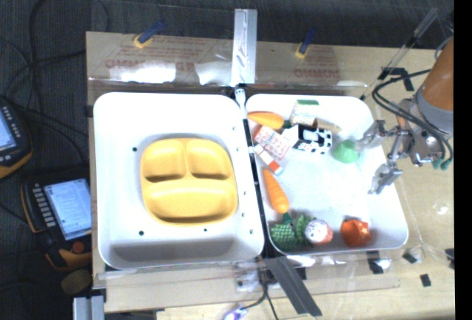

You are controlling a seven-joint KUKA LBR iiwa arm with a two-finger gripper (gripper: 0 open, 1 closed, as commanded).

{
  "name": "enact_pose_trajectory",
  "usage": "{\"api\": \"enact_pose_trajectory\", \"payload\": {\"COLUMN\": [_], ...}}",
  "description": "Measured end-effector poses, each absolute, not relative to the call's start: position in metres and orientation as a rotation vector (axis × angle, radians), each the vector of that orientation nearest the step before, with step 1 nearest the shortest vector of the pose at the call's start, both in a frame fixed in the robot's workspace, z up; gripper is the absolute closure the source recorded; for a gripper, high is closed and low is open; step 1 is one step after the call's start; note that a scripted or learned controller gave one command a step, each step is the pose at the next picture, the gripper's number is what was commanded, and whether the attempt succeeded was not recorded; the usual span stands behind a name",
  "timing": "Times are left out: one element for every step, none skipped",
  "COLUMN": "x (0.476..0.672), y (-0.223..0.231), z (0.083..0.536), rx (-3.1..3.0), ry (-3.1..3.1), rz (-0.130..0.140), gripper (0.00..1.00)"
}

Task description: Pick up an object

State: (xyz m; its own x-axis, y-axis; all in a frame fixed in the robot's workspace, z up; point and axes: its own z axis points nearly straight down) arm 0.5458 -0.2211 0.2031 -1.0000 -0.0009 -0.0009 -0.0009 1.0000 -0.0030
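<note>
green, a small rounded object [344,152] lay in the right bin [383,237] just left of the hand [389,156], which hung over the bin's right edge holding nothing, its fingers seemingly spread, though the view was too blurred to be sure.

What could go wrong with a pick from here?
1. The gripper sits at the right bin's rim, so a straight descent may clip the wall.
2. The toys crowd together: the carrot lies against the divider, and the green ball touches the cow-patterned toy, inviting a slip or double grab.
</note>
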Motion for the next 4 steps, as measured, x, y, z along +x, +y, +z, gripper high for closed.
{"api": "enact_pose_trajectory", "payload": {"x": [0.488, 0.541, 0.5, 0.565], "y": [-0.21, -0.221, -0.222, -0.222], "z": [0.094, 0.091, 0.092, 0.091], "rx": [0.078, -0.406, -0.25, -0.408], "ry": [3.135, 3.107, 3.113, 3.101], "rz": [-0.008, -0.006, -0.011, -0.013], "gripper": [0.0, 0.0, 0.0, 0.0]}}
